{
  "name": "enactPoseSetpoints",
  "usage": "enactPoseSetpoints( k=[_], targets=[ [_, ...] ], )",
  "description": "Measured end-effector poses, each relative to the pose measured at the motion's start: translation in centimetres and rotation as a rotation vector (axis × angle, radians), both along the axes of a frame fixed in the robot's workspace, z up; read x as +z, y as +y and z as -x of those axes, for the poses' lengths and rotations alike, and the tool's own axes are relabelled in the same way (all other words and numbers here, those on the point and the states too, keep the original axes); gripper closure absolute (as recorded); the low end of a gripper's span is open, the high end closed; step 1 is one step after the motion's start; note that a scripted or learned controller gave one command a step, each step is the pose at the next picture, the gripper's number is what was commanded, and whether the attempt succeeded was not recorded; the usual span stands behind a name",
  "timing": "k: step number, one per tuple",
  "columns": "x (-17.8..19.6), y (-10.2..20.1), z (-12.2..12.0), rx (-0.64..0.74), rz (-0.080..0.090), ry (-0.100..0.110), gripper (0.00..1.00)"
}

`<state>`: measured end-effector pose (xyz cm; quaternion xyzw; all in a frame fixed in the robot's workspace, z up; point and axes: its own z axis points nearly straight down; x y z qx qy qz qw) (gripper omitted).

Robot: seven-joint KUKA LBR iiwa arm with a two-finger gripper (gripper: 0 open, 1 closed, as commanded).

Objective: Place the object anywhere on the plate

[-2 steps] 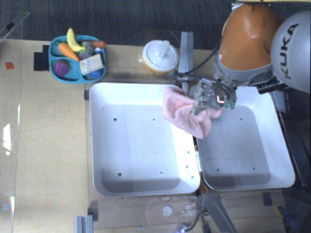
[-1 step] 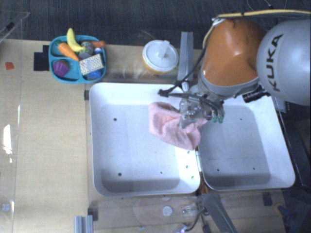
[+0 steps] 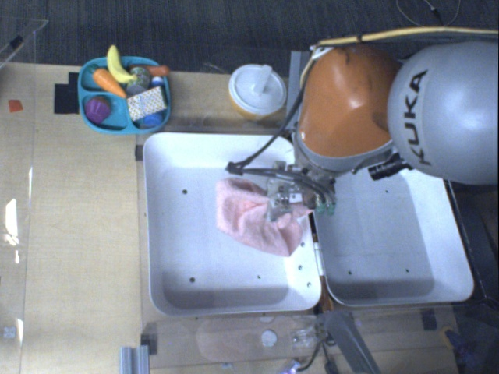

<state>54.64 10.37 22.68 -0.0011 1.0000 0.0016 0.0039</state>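
The gripper (image 3: pixel 282 201) covers the right part of the pink cloth (image 3: pixel 253 220). The arm (image 3: pixel 405 107) hides the right bin's (image 3: pixel 405 279) far-left corner and runs off the right edge.

One fixed camera looks down at a slant from above the table (image 3: pixel 70 232), near enough that the two white bins (image 3: pixel 179 287) fill the frame's middle; the arm (image 3: pixel 437 107) crowds the upper right.

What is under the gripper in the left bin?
A crumpled pink cloth lies on the left bin floor beneath the gripper. Anything under the cloth is covered.
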Motion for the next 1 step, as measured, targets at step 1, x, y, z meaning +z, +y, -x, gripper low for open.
enactPoseSetpoints(
  k=[1],
  targets=[
    [0.02,-0.02,-0.02,0.0,0.0,-0.001,0.0]
  ],
)
